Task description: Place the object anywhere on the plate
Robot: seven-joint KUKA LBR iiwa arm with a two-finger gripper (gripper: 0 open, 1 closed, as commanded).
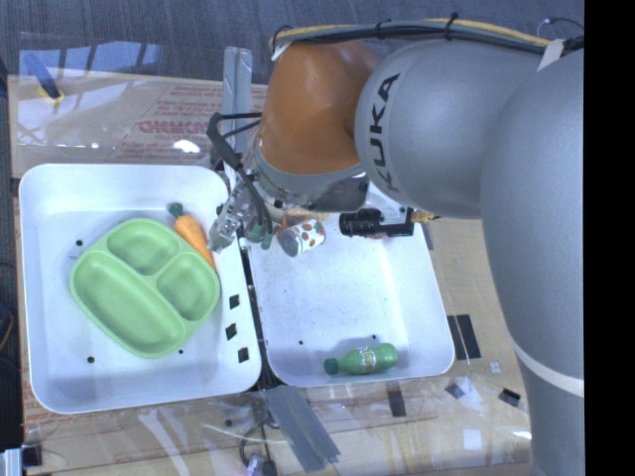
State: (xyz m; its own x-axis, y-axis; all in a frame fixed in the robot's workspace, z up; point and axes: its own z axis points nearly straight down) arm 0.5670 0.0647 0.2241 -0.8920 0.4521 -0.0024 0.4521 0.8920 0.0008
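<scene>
step: transfer toward plate | two-finger gripper [230, 228] over bin divider, fingers' state: cannot tell | orange plastic carrot [193, 238] lying in left bin, touching green three-compartment plate [144, 286] rim, not on it | next: needs regrasp, lift onto plate

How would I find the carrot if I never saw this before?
Look in the left bin, the one with the green plate. The carrot lies just off the plate's upper right edge, close to the wall between the bins. It is the only orange thing there, small and long with a dark green top.
</scene>
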